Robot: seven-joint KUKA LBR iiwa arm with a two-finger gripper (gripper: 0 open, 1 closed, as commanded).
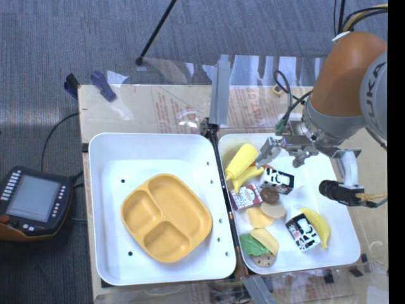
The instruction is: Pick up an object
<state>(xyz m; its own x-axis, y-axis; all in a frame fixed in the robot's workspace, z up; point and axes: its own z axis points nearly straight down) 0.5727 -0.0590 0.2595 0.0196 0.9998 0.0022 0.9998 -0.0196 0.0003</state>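
The right bin [347,230] serves as landmark, crowded with toy food. At its near edge lies a green-and-tan sandwich piece [261,246] with a cookie-like bit under it. Just right of that, toward the bin's near right corner, a black-and-white carton [302,231] rests against a banana [318,225], the two touching. Further in, near the bin's middle, two pale round slices [266,214] overlap, and a brown round piece [271,195] sits on their far edge. Against the bin's left wall lies a small pink-labelled packet [246,197]. Beyond it, in the far left part of the bin, a yellow bottle [242,163] lies tilted, its narrow end pointing toward the packet. Just right of the bottle is a second black-and-white carton [278,178]

The gripper [276,152] hangs above the bin's far half, between the bottle and the second carton in the view, its grey fingers spread somewhat apart with nothing between them. No object is lifted; all lie in the bin. The arm [347,84] rises toward the bin's far right, orange band uppermost

Left of the right bin, touching it along a dark seam, is the left bin [107,163], holding a yellow divided tray [166,216]. Outside that, on the floor further left, lies a pendant [33,201] with a screen. Beyond both bins the bench [158,109] shows bare cardboard and tape
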